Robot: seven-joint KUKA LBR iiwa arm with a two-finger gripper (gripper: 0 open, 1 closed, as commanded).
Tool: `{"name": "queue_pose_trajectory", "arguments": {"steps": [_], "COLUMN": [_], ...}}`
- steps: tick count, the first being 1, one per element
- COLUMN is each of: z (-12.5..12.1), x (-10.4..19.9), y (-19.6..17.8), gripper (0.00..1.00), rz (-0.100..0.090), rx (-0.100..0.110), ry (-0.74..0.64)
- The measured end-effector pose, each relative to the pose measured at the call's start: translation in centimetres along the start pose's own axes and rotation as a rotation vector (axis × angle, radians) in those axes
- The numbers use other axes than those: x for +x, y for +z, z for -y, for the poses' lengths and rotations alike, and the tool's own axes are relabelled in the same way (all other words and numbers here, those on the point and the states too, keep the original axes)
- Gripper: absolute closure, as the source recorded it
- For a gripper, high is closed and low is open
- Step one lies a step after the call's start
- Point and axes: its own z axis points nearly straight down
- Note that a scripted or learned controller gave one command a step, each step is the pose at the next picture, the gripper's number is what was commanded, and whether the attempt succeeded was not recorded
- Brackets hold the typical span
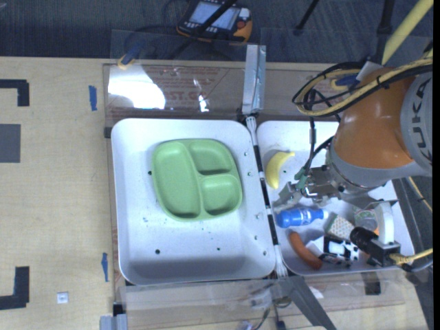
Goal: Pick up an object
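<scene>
Here, fingers (289,192), grip unclear, hover above a smooth blue bottle (300,217) beside a curved banana (276,165).

Blue bottle (300,217) on side (cap leftward), right bin (323,130), near banana (277,166).

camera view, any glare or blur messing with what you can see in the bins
Camera view: a bright white glare patch sits on the clear panel behind the left bin; the green divided plate is evenly lit and sharp; in the right bin, the gripper and the clutter near the blue bottle look soft and hard to resolve.
</scene>
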Motion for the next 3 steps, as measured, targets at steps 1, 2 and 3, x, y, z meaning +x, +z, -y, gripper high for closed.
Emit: {"name": "queue_pose_trajectory", "arguments": {"steps": [1,2,3], "z": [-2.2,0.4,1.1], "x": [-5.2,-9.1,-15.3], "y": [4.5,13.8,11.7], "gripper": [0.0,0.0,0.0], "rz": [-0.001,0.0,0.001], "rx": [0.003,-0.014,0.001], "ry": [-0.002,0.123,0.245]}}
